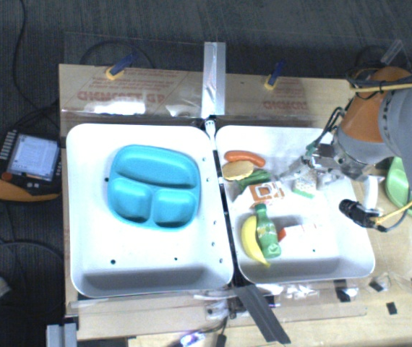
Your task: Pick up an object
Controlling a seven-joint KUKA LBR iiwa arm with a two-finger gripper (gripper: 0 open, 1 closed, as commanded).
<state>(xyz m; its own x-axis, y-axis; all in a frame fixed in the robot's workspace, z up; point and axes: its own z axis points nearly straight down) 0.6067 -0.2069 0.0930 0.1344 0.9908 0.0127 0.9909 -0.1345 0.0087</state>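
Your pincer hangs over right bin, grip can't tell. Banana, green bottle sit below-left of it.

Banana and green bottle lie touching (right bin's front-left).

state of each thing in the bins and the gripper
blue tray: flat in left bin, nothing in it
banana: lying in right bin, beside the bottle
green bottle: on its side
hot dog: lying near the bin's back edge
gripper: low over right bin, not seen holding anything
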